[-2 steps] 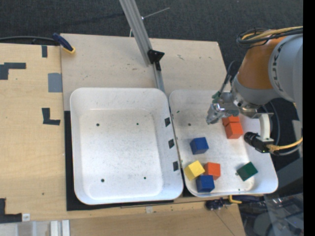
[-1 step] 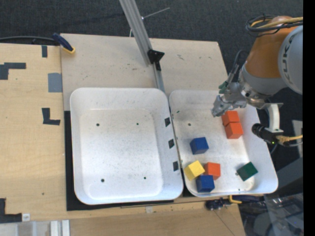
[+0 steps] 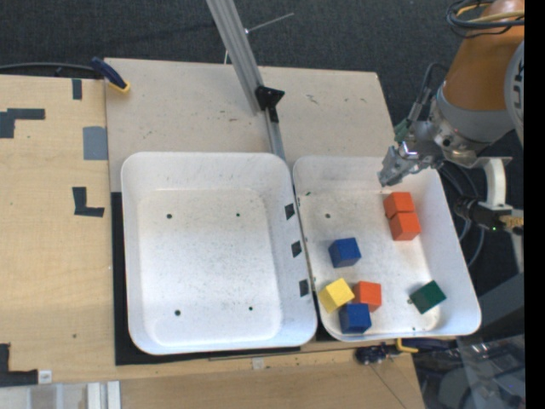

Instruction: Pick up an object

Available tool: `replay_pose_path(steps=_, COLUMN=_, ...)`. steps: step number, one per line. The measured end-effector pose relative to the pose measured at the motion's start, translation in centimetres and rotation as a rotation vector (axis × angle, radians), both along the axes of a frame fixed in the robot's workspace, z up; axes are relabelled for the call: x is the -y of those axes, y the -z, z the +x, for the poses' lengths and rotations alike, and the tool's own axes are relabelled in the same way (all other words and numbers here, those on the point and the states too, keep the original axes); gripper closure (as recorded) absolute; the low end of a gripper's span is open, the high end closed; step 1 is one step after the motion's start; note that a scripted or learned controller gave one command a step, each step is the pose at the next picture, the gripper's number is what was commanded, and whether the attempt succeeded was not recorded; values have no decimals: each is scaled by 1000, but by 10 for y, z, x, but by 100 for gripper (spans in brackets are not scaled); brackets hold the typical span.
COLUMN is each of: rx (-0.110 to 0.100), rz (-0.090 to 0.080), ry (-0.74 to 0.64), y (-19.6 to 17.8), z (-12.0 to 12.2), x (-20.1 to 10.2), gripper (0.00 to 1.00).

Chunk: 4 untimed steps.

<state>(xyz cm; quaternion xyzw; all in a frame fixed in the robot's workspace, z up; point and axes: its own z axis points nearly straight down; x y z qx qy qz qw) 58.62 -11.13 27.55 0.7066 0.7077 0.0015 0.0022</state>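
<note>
Arm reaching in from right, gripper (image 3: 393,170) angled down-left over right bin's (image 3: 456,254) far edge, beyond orange block (image 3: 401,215), finger state unclear

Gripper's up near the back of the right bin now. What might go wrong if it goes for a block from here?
The gripper hangs close to the right bin rim, so a descent may clip the wall. The orange block just below is long; a poorly aligned grasp could slip. The yellow block, small orange block and blue block sit bunched, risking shoves.
</note>
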Motion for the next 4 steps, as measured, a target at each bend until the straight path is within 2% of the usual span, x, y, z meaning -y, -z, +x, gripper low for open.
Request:
replay_pose_path(steps=2, rx=-7, rz=1, ry=-4, y=12, z=16, x=-97, gripper=100)
replay_pose_path(steps=4, rx=-9, rz=1, ry=-4, y=46, z=12, x=-203, gripper=100)
